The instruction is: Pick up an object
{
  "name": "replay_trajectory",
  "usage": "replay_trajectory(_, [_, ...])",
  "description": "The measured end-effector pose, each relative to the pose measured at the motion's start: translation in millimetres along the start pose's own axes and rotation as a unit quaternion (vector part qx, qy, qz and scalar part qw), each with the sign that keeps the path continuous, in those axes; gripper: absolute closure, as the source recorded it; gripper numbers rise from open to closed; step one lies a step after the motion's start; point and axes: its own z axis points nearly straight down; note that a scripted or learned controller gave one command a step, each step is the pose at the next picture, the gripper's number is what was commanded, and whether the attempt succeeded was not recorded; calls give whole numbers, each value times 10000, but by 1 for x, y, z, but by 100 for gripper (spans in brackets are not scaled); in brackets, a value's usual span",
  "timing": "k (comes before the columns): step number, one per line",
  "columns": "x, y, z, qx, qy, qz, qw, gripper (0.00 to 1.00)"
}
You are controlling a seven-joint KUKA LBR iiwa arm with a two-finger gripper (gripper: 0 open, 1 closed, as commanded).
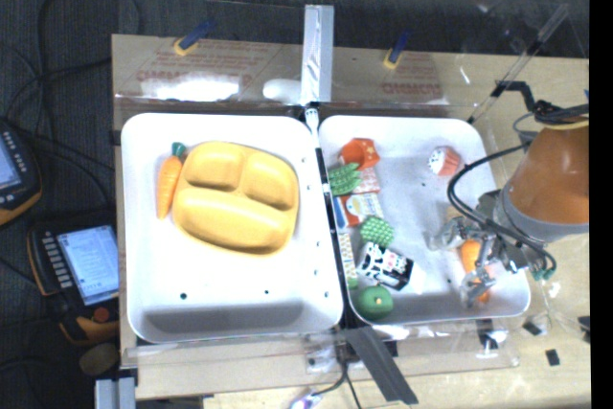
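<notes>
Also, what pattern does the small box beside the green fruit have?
Black and white patches, cow-like, on the box; seen in the camera view.

The arm (554,182) is seen reaching in from the right side, with the orange band facing the camera and a black cable looped off the wrist. The gripper (476,275) is pointed down, low at the right side (finger state can't really be made out from this angle, too cluttered).
</notes>
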Motion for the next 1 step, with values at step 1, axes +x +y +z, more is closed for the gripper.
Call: replay_trajectory(1, [-2,0,-11,18,-15,-2,10000,100])
